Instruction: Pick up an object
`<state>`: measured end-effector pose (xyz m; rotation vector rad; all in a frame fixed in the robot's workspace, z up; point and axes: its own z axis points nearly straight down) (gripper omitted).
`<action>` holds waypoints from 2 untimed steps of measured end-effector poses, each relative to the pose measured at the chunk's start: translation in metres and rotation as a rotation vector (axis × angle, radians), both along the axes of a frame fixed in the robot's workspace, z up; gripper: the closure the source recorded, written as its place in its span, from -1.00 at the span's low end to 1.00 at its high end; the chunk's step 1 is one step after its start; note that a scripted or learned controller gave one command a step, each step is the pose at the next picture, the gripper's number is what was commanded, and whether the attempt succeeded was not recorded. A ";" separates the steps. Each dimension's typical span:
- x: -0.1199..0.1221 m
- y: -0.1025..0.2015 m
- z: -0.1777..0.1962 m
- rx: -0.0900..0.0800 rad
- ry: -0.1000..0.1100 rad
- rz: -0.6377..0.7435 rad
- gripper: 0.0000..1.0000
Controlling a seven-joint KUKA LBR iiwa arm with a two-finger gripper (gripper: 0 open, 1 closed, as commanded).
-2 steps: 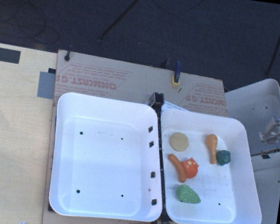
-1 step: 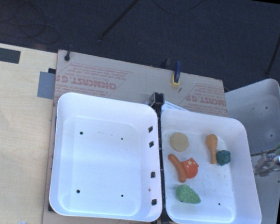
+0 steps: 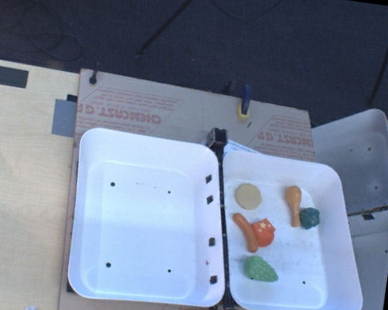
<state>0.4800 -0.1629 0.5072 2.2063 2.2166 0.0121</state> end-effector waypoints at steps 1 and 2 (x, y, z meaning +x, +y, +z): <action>-0.006 0.007 -0.231 0.010 0.035 -0.004 1.00; -0.003 0.052 -0.119 0.004 0.008 0.001 1.00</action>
